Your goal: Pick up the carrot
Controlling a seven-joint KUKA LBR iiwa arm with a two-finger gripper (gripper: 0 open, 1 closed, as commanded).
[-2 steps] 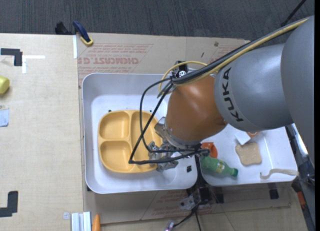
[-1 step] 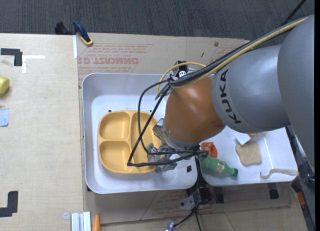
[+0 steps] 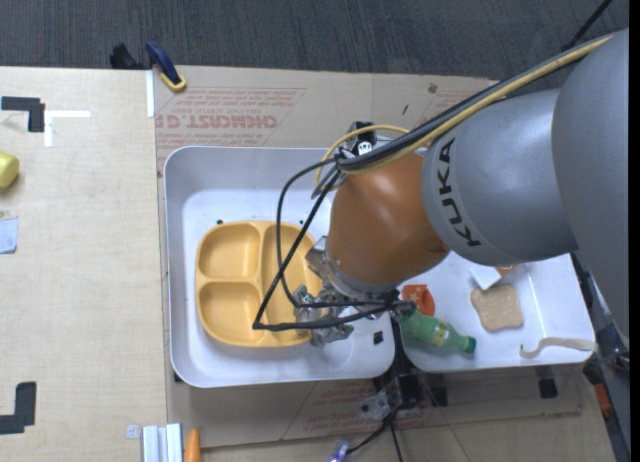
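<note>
A small orange-red piece, apparently the carrot, peeks out from under the arm in the right bin, touching the top of a green bottle. Most of it is hidden by the orange wrist band. My gripper hangs low over the left bin, at the lower right corner of a yellow divided plate. It is to the left of the carrot, across the wall between the bins. Nothing can be made out in its grasp.
A slice of toast and a pale curved object lie in the right bin. Black cables loop from the wrist over the yellow plate. The arm's bulk covers the bins' middle. A yellow object sits on the bench at far left.
</note>
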